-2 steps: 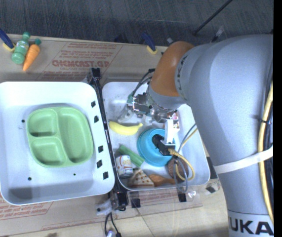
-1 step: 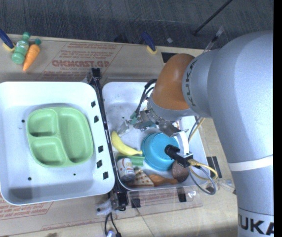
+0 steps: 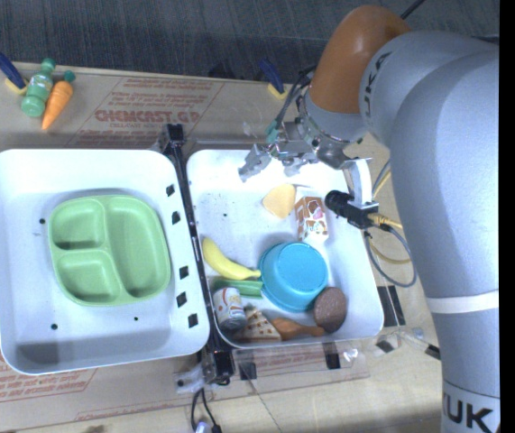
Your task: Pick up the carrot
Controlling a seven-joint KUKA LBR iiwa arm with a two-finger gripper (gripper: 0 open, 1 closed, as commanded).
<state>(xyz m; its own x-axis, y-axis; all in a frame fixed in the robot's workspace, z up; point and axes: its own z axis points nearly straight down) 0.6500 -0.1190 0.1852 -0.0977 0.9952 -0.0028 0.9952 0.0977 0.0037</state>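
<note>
Two shallow white bins are seen side by side on a bench covered with a printed brown cardboard sheet. The carrot is found outside both bins, on the cardboard near the bench's far left corner, beyond the far edge of the left bin. It is laid at a slant with its green top pointed away from the bins, and a green bottle is set just beside it on its left.

A green divided plate is held in the middle of the left bin.

The right bin is crowded. A yellow wedge and a small printed carton are placed toward its far right part. A banana is laid along its left edge, with a blue bowl next to it near the middle. Along the near edge are gathered a small can, a waffle-patterned piece, an orange-brown elongated item whose kind cannot be told, and a brown rounded item.

The gripper is positioned over the far left corner of the right bin, well apart from the carrot. Whether it is open or closed cannot be told.
</note>
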